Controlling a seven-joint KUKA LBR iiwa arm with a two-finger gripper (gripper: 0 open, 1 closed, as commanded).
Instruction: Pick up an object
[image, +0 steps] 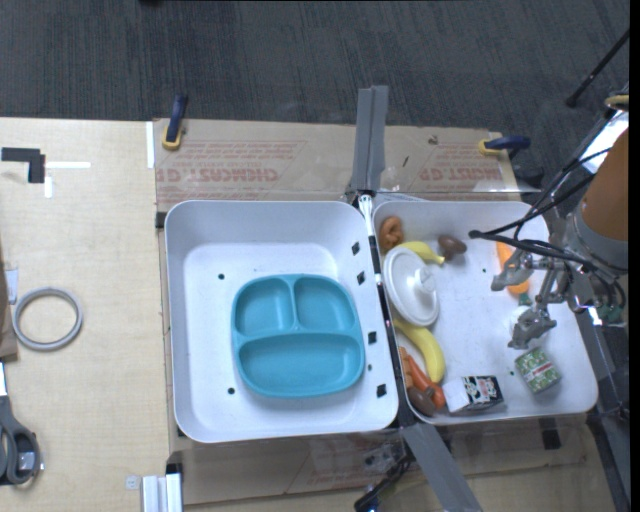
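Observation:
The right bin (470, 215) holds several small objects. A white round lid (413, 287) lies at its left side, with a yellow banana (430, 352) just below it and a second banana (422, 250) above it. A black-and-white carton (481, 392) lies near the front wall. A green can (538, 371) sits at the front right. My gripper (532, 328) hangs over the bin's right side, just above the green can, with nothing seen in it. An orange piece (515, 277) shows partly behind the wrist.
The left bin (190, 300) holds a blue divided plate (297, 335). A brown ring-shaped snack (390, 232) and a dark brown lump (452, 245) lie at the right bin's back. Carrots (419, 373) sit by its front left wall. Cables (540, 215) trail from the arm.

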